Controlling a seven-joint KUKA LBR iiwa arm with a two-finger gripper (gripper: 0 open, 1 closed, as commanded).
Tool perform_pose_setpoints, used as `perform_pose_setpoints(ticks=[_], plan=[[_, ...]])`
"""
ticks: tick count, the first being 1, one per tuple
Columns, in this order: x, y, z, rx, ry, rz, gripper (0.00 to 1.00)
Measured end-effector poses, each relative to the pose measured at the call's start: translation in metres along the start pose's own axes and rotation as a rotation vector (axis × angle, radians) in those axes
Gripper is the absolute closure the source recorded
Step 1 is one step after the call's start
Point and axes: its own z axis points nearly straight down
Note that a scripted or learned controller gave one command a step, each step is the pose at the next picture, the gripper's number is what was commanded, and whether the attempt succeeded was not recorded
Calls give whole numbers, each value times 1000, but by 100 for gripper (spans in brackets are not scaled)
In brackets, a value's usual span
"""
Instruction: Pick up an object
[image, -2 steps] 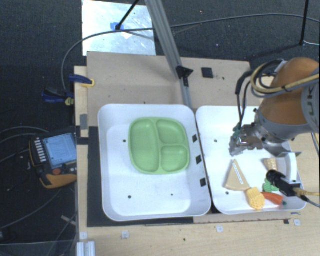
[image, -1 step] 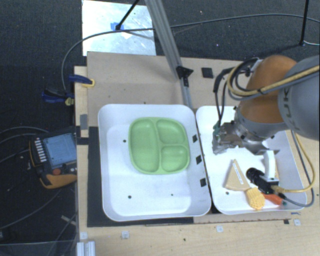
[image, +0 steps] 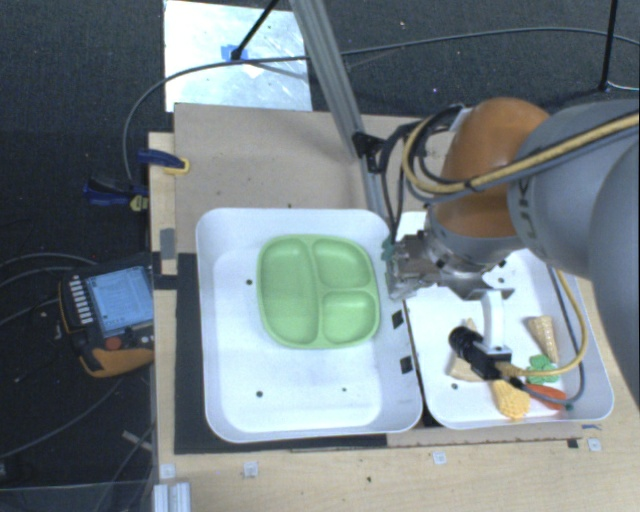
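My gripper (image: 404, 270) hangs over the seam between the two bins, at the right rim of a green divided plate (image: 318, 291) that lies in the left bin (image: 300, 400). In the right bin (image: 440, 400), near its front right corner, several small toys lie together: a tan cone (image: 542, 333), a yellow corn piece (image: 512, 402), a green piece (image: 541, 364), an orange carrot-like piece (image: 548, 394) and a tan flat piece (image: 460, 370). None of them touches the gripper. The wrist and orange band hide the back of the right bin.
The grey arm (image: 570, 170) comes in from the upper right, over the right bin's back. A slanted metal pole (image: 335, 90) stands behind the bins. A blue-screened handset (image: 115, 300) lies off the bench to the left.
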Motion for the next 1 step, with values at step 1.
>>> perform_pose_setpoints(ticks=[1], plan=[[54, 2, 10, 2, -1, 1, 100]])
